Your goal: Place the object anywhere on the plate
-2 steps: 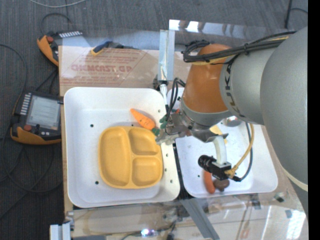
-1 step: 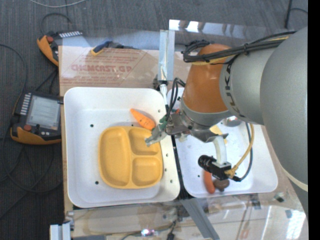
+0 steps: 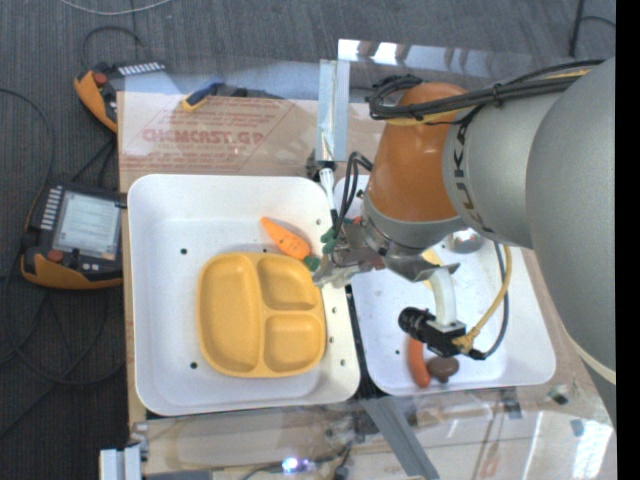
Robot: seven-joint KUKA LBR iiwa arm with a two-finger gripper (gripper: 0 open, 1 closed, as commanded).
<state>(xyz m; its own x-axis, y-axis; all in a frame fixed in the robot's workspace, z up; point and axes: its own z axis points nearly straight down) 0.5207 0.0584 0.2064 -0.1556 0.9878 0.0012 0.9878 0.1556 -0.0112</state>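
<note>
Orange plastic toy carrot (image 3: 285, 237) lies just beyond the yellow divided plate's (image 3: 262, 314) far rim, near the left white bin's (image 3: 165, 213) right edge; gripper (image 3: 335, 263) beside it, fingers' state unclear.

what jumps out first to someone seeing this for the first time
The big grey arm with its orange band fills the right side, reaching in over the seam between the two white bins. In the left bin lies a yellow plate with compartments, and a toy carrot rests on the bin floor just above the plate's top right corner, not on it. The pincer hangs close by the carrot's green end.
</note>
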